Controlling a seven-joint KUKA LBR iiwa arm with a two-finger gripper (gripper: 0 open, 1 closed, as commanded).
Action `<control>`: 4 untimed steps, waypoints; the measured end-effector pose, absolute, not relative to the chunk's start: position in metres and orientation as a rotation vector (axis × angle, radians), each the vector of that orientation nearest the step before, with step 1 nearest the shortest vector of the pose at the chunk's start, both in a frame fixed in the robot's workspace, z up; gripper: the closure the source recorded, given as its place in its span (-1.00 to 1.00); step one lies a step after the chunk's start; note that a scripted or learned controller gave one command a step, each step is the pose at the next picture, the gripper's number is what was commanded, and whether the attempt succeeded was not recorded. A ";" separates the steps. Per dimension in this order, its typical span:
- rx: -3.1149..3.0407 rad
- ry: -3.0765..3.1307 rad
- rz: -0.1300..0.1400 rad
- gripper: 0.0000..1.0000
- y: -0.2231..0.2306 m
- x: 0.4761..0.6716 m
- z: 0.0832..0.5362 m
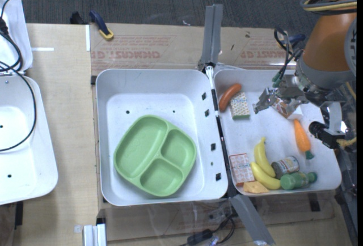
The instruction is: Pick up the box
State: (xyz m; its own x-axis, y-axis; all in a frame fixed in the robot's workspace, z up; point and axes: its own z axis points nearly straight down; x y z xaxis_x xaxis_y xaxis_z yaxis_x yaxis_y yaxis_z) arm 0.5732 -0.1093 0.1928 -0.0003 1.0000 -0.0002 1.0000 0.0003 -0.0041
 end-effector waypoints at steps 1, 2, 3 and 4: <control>-2.037 -2.400 -0.006 -1.00 -0.111 0.611 0.097; -1.811 -2.577 -0.005 -1.00 -0.102 0.647 0.097; -1.811 -2.577 -0.005 -1.00 -0.102 0.647 0.097; -1.811 -2.577 -0.005 -1.00 -0.102 0.647 0.097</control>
